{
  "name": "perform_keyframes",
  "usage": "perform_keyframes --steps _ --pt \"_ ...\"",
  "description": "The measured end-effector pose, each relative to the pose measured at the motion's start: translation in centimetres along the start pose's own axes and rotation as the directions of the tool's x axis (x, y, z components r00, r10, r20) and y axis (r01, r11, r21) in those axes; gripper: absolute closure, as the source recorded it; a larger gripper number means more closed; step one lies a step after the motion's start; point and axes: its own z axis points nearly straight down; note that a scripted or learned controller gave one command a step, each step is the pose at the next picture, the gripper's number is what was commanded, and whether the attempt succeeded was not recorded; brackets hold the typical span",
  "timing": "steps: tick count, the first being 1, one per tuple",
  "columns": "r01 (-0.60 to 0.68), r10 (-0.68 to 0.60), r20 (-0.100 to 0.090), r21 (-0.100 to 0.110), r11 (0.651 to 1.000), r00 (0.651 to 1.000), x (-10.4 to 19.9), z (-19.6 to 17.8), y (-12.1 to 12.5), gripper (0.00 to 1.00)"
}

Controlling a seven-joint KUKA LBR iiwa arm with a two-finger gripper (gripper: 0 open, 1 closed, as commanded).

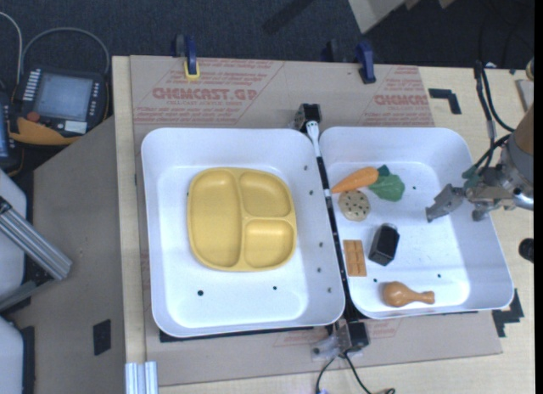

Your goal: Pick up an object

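While the arm enters from 3 o'clock with most of its body cut off by the frame edge, the gripper point(447, 204) hangs over the right side of the right bin point(441, 142), one grey finger pointing toward 8 o'clock. Whether it is open or closed: cannot tell, since the wrist hardware and cables blur together there. Nothing is visible between its tips.

Right bin contents, all on its left half, well apart from the gripper:
- carrot point(355, 180) at 11 o'clock, its green top point(388, 187) touching it on the right
- round speckled cookie point(354, 205) just below the carrot
- black block point(383, 244) near bin centre (shape hard to make out, glossy)
- flat brown wafer point(355, 257) beside the bin's left wall, at 8 o'clock
- tan drumstick point(405, 295) at 6 o'clock, near the front rim

Left bin point(161, 214) holds a yellow divided plate point(242, 218), three compartments, roughly centred.

Two blue clamps point(191, 51) sit on the board's far edge at 12 o'clock.
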Motion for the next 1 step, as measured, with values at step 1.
perform_keyframes --steps 1 --pt "0.004 -0.004 0.003 -0.011 1.000 1.000 0.05 -0.57 0.27 0.00"
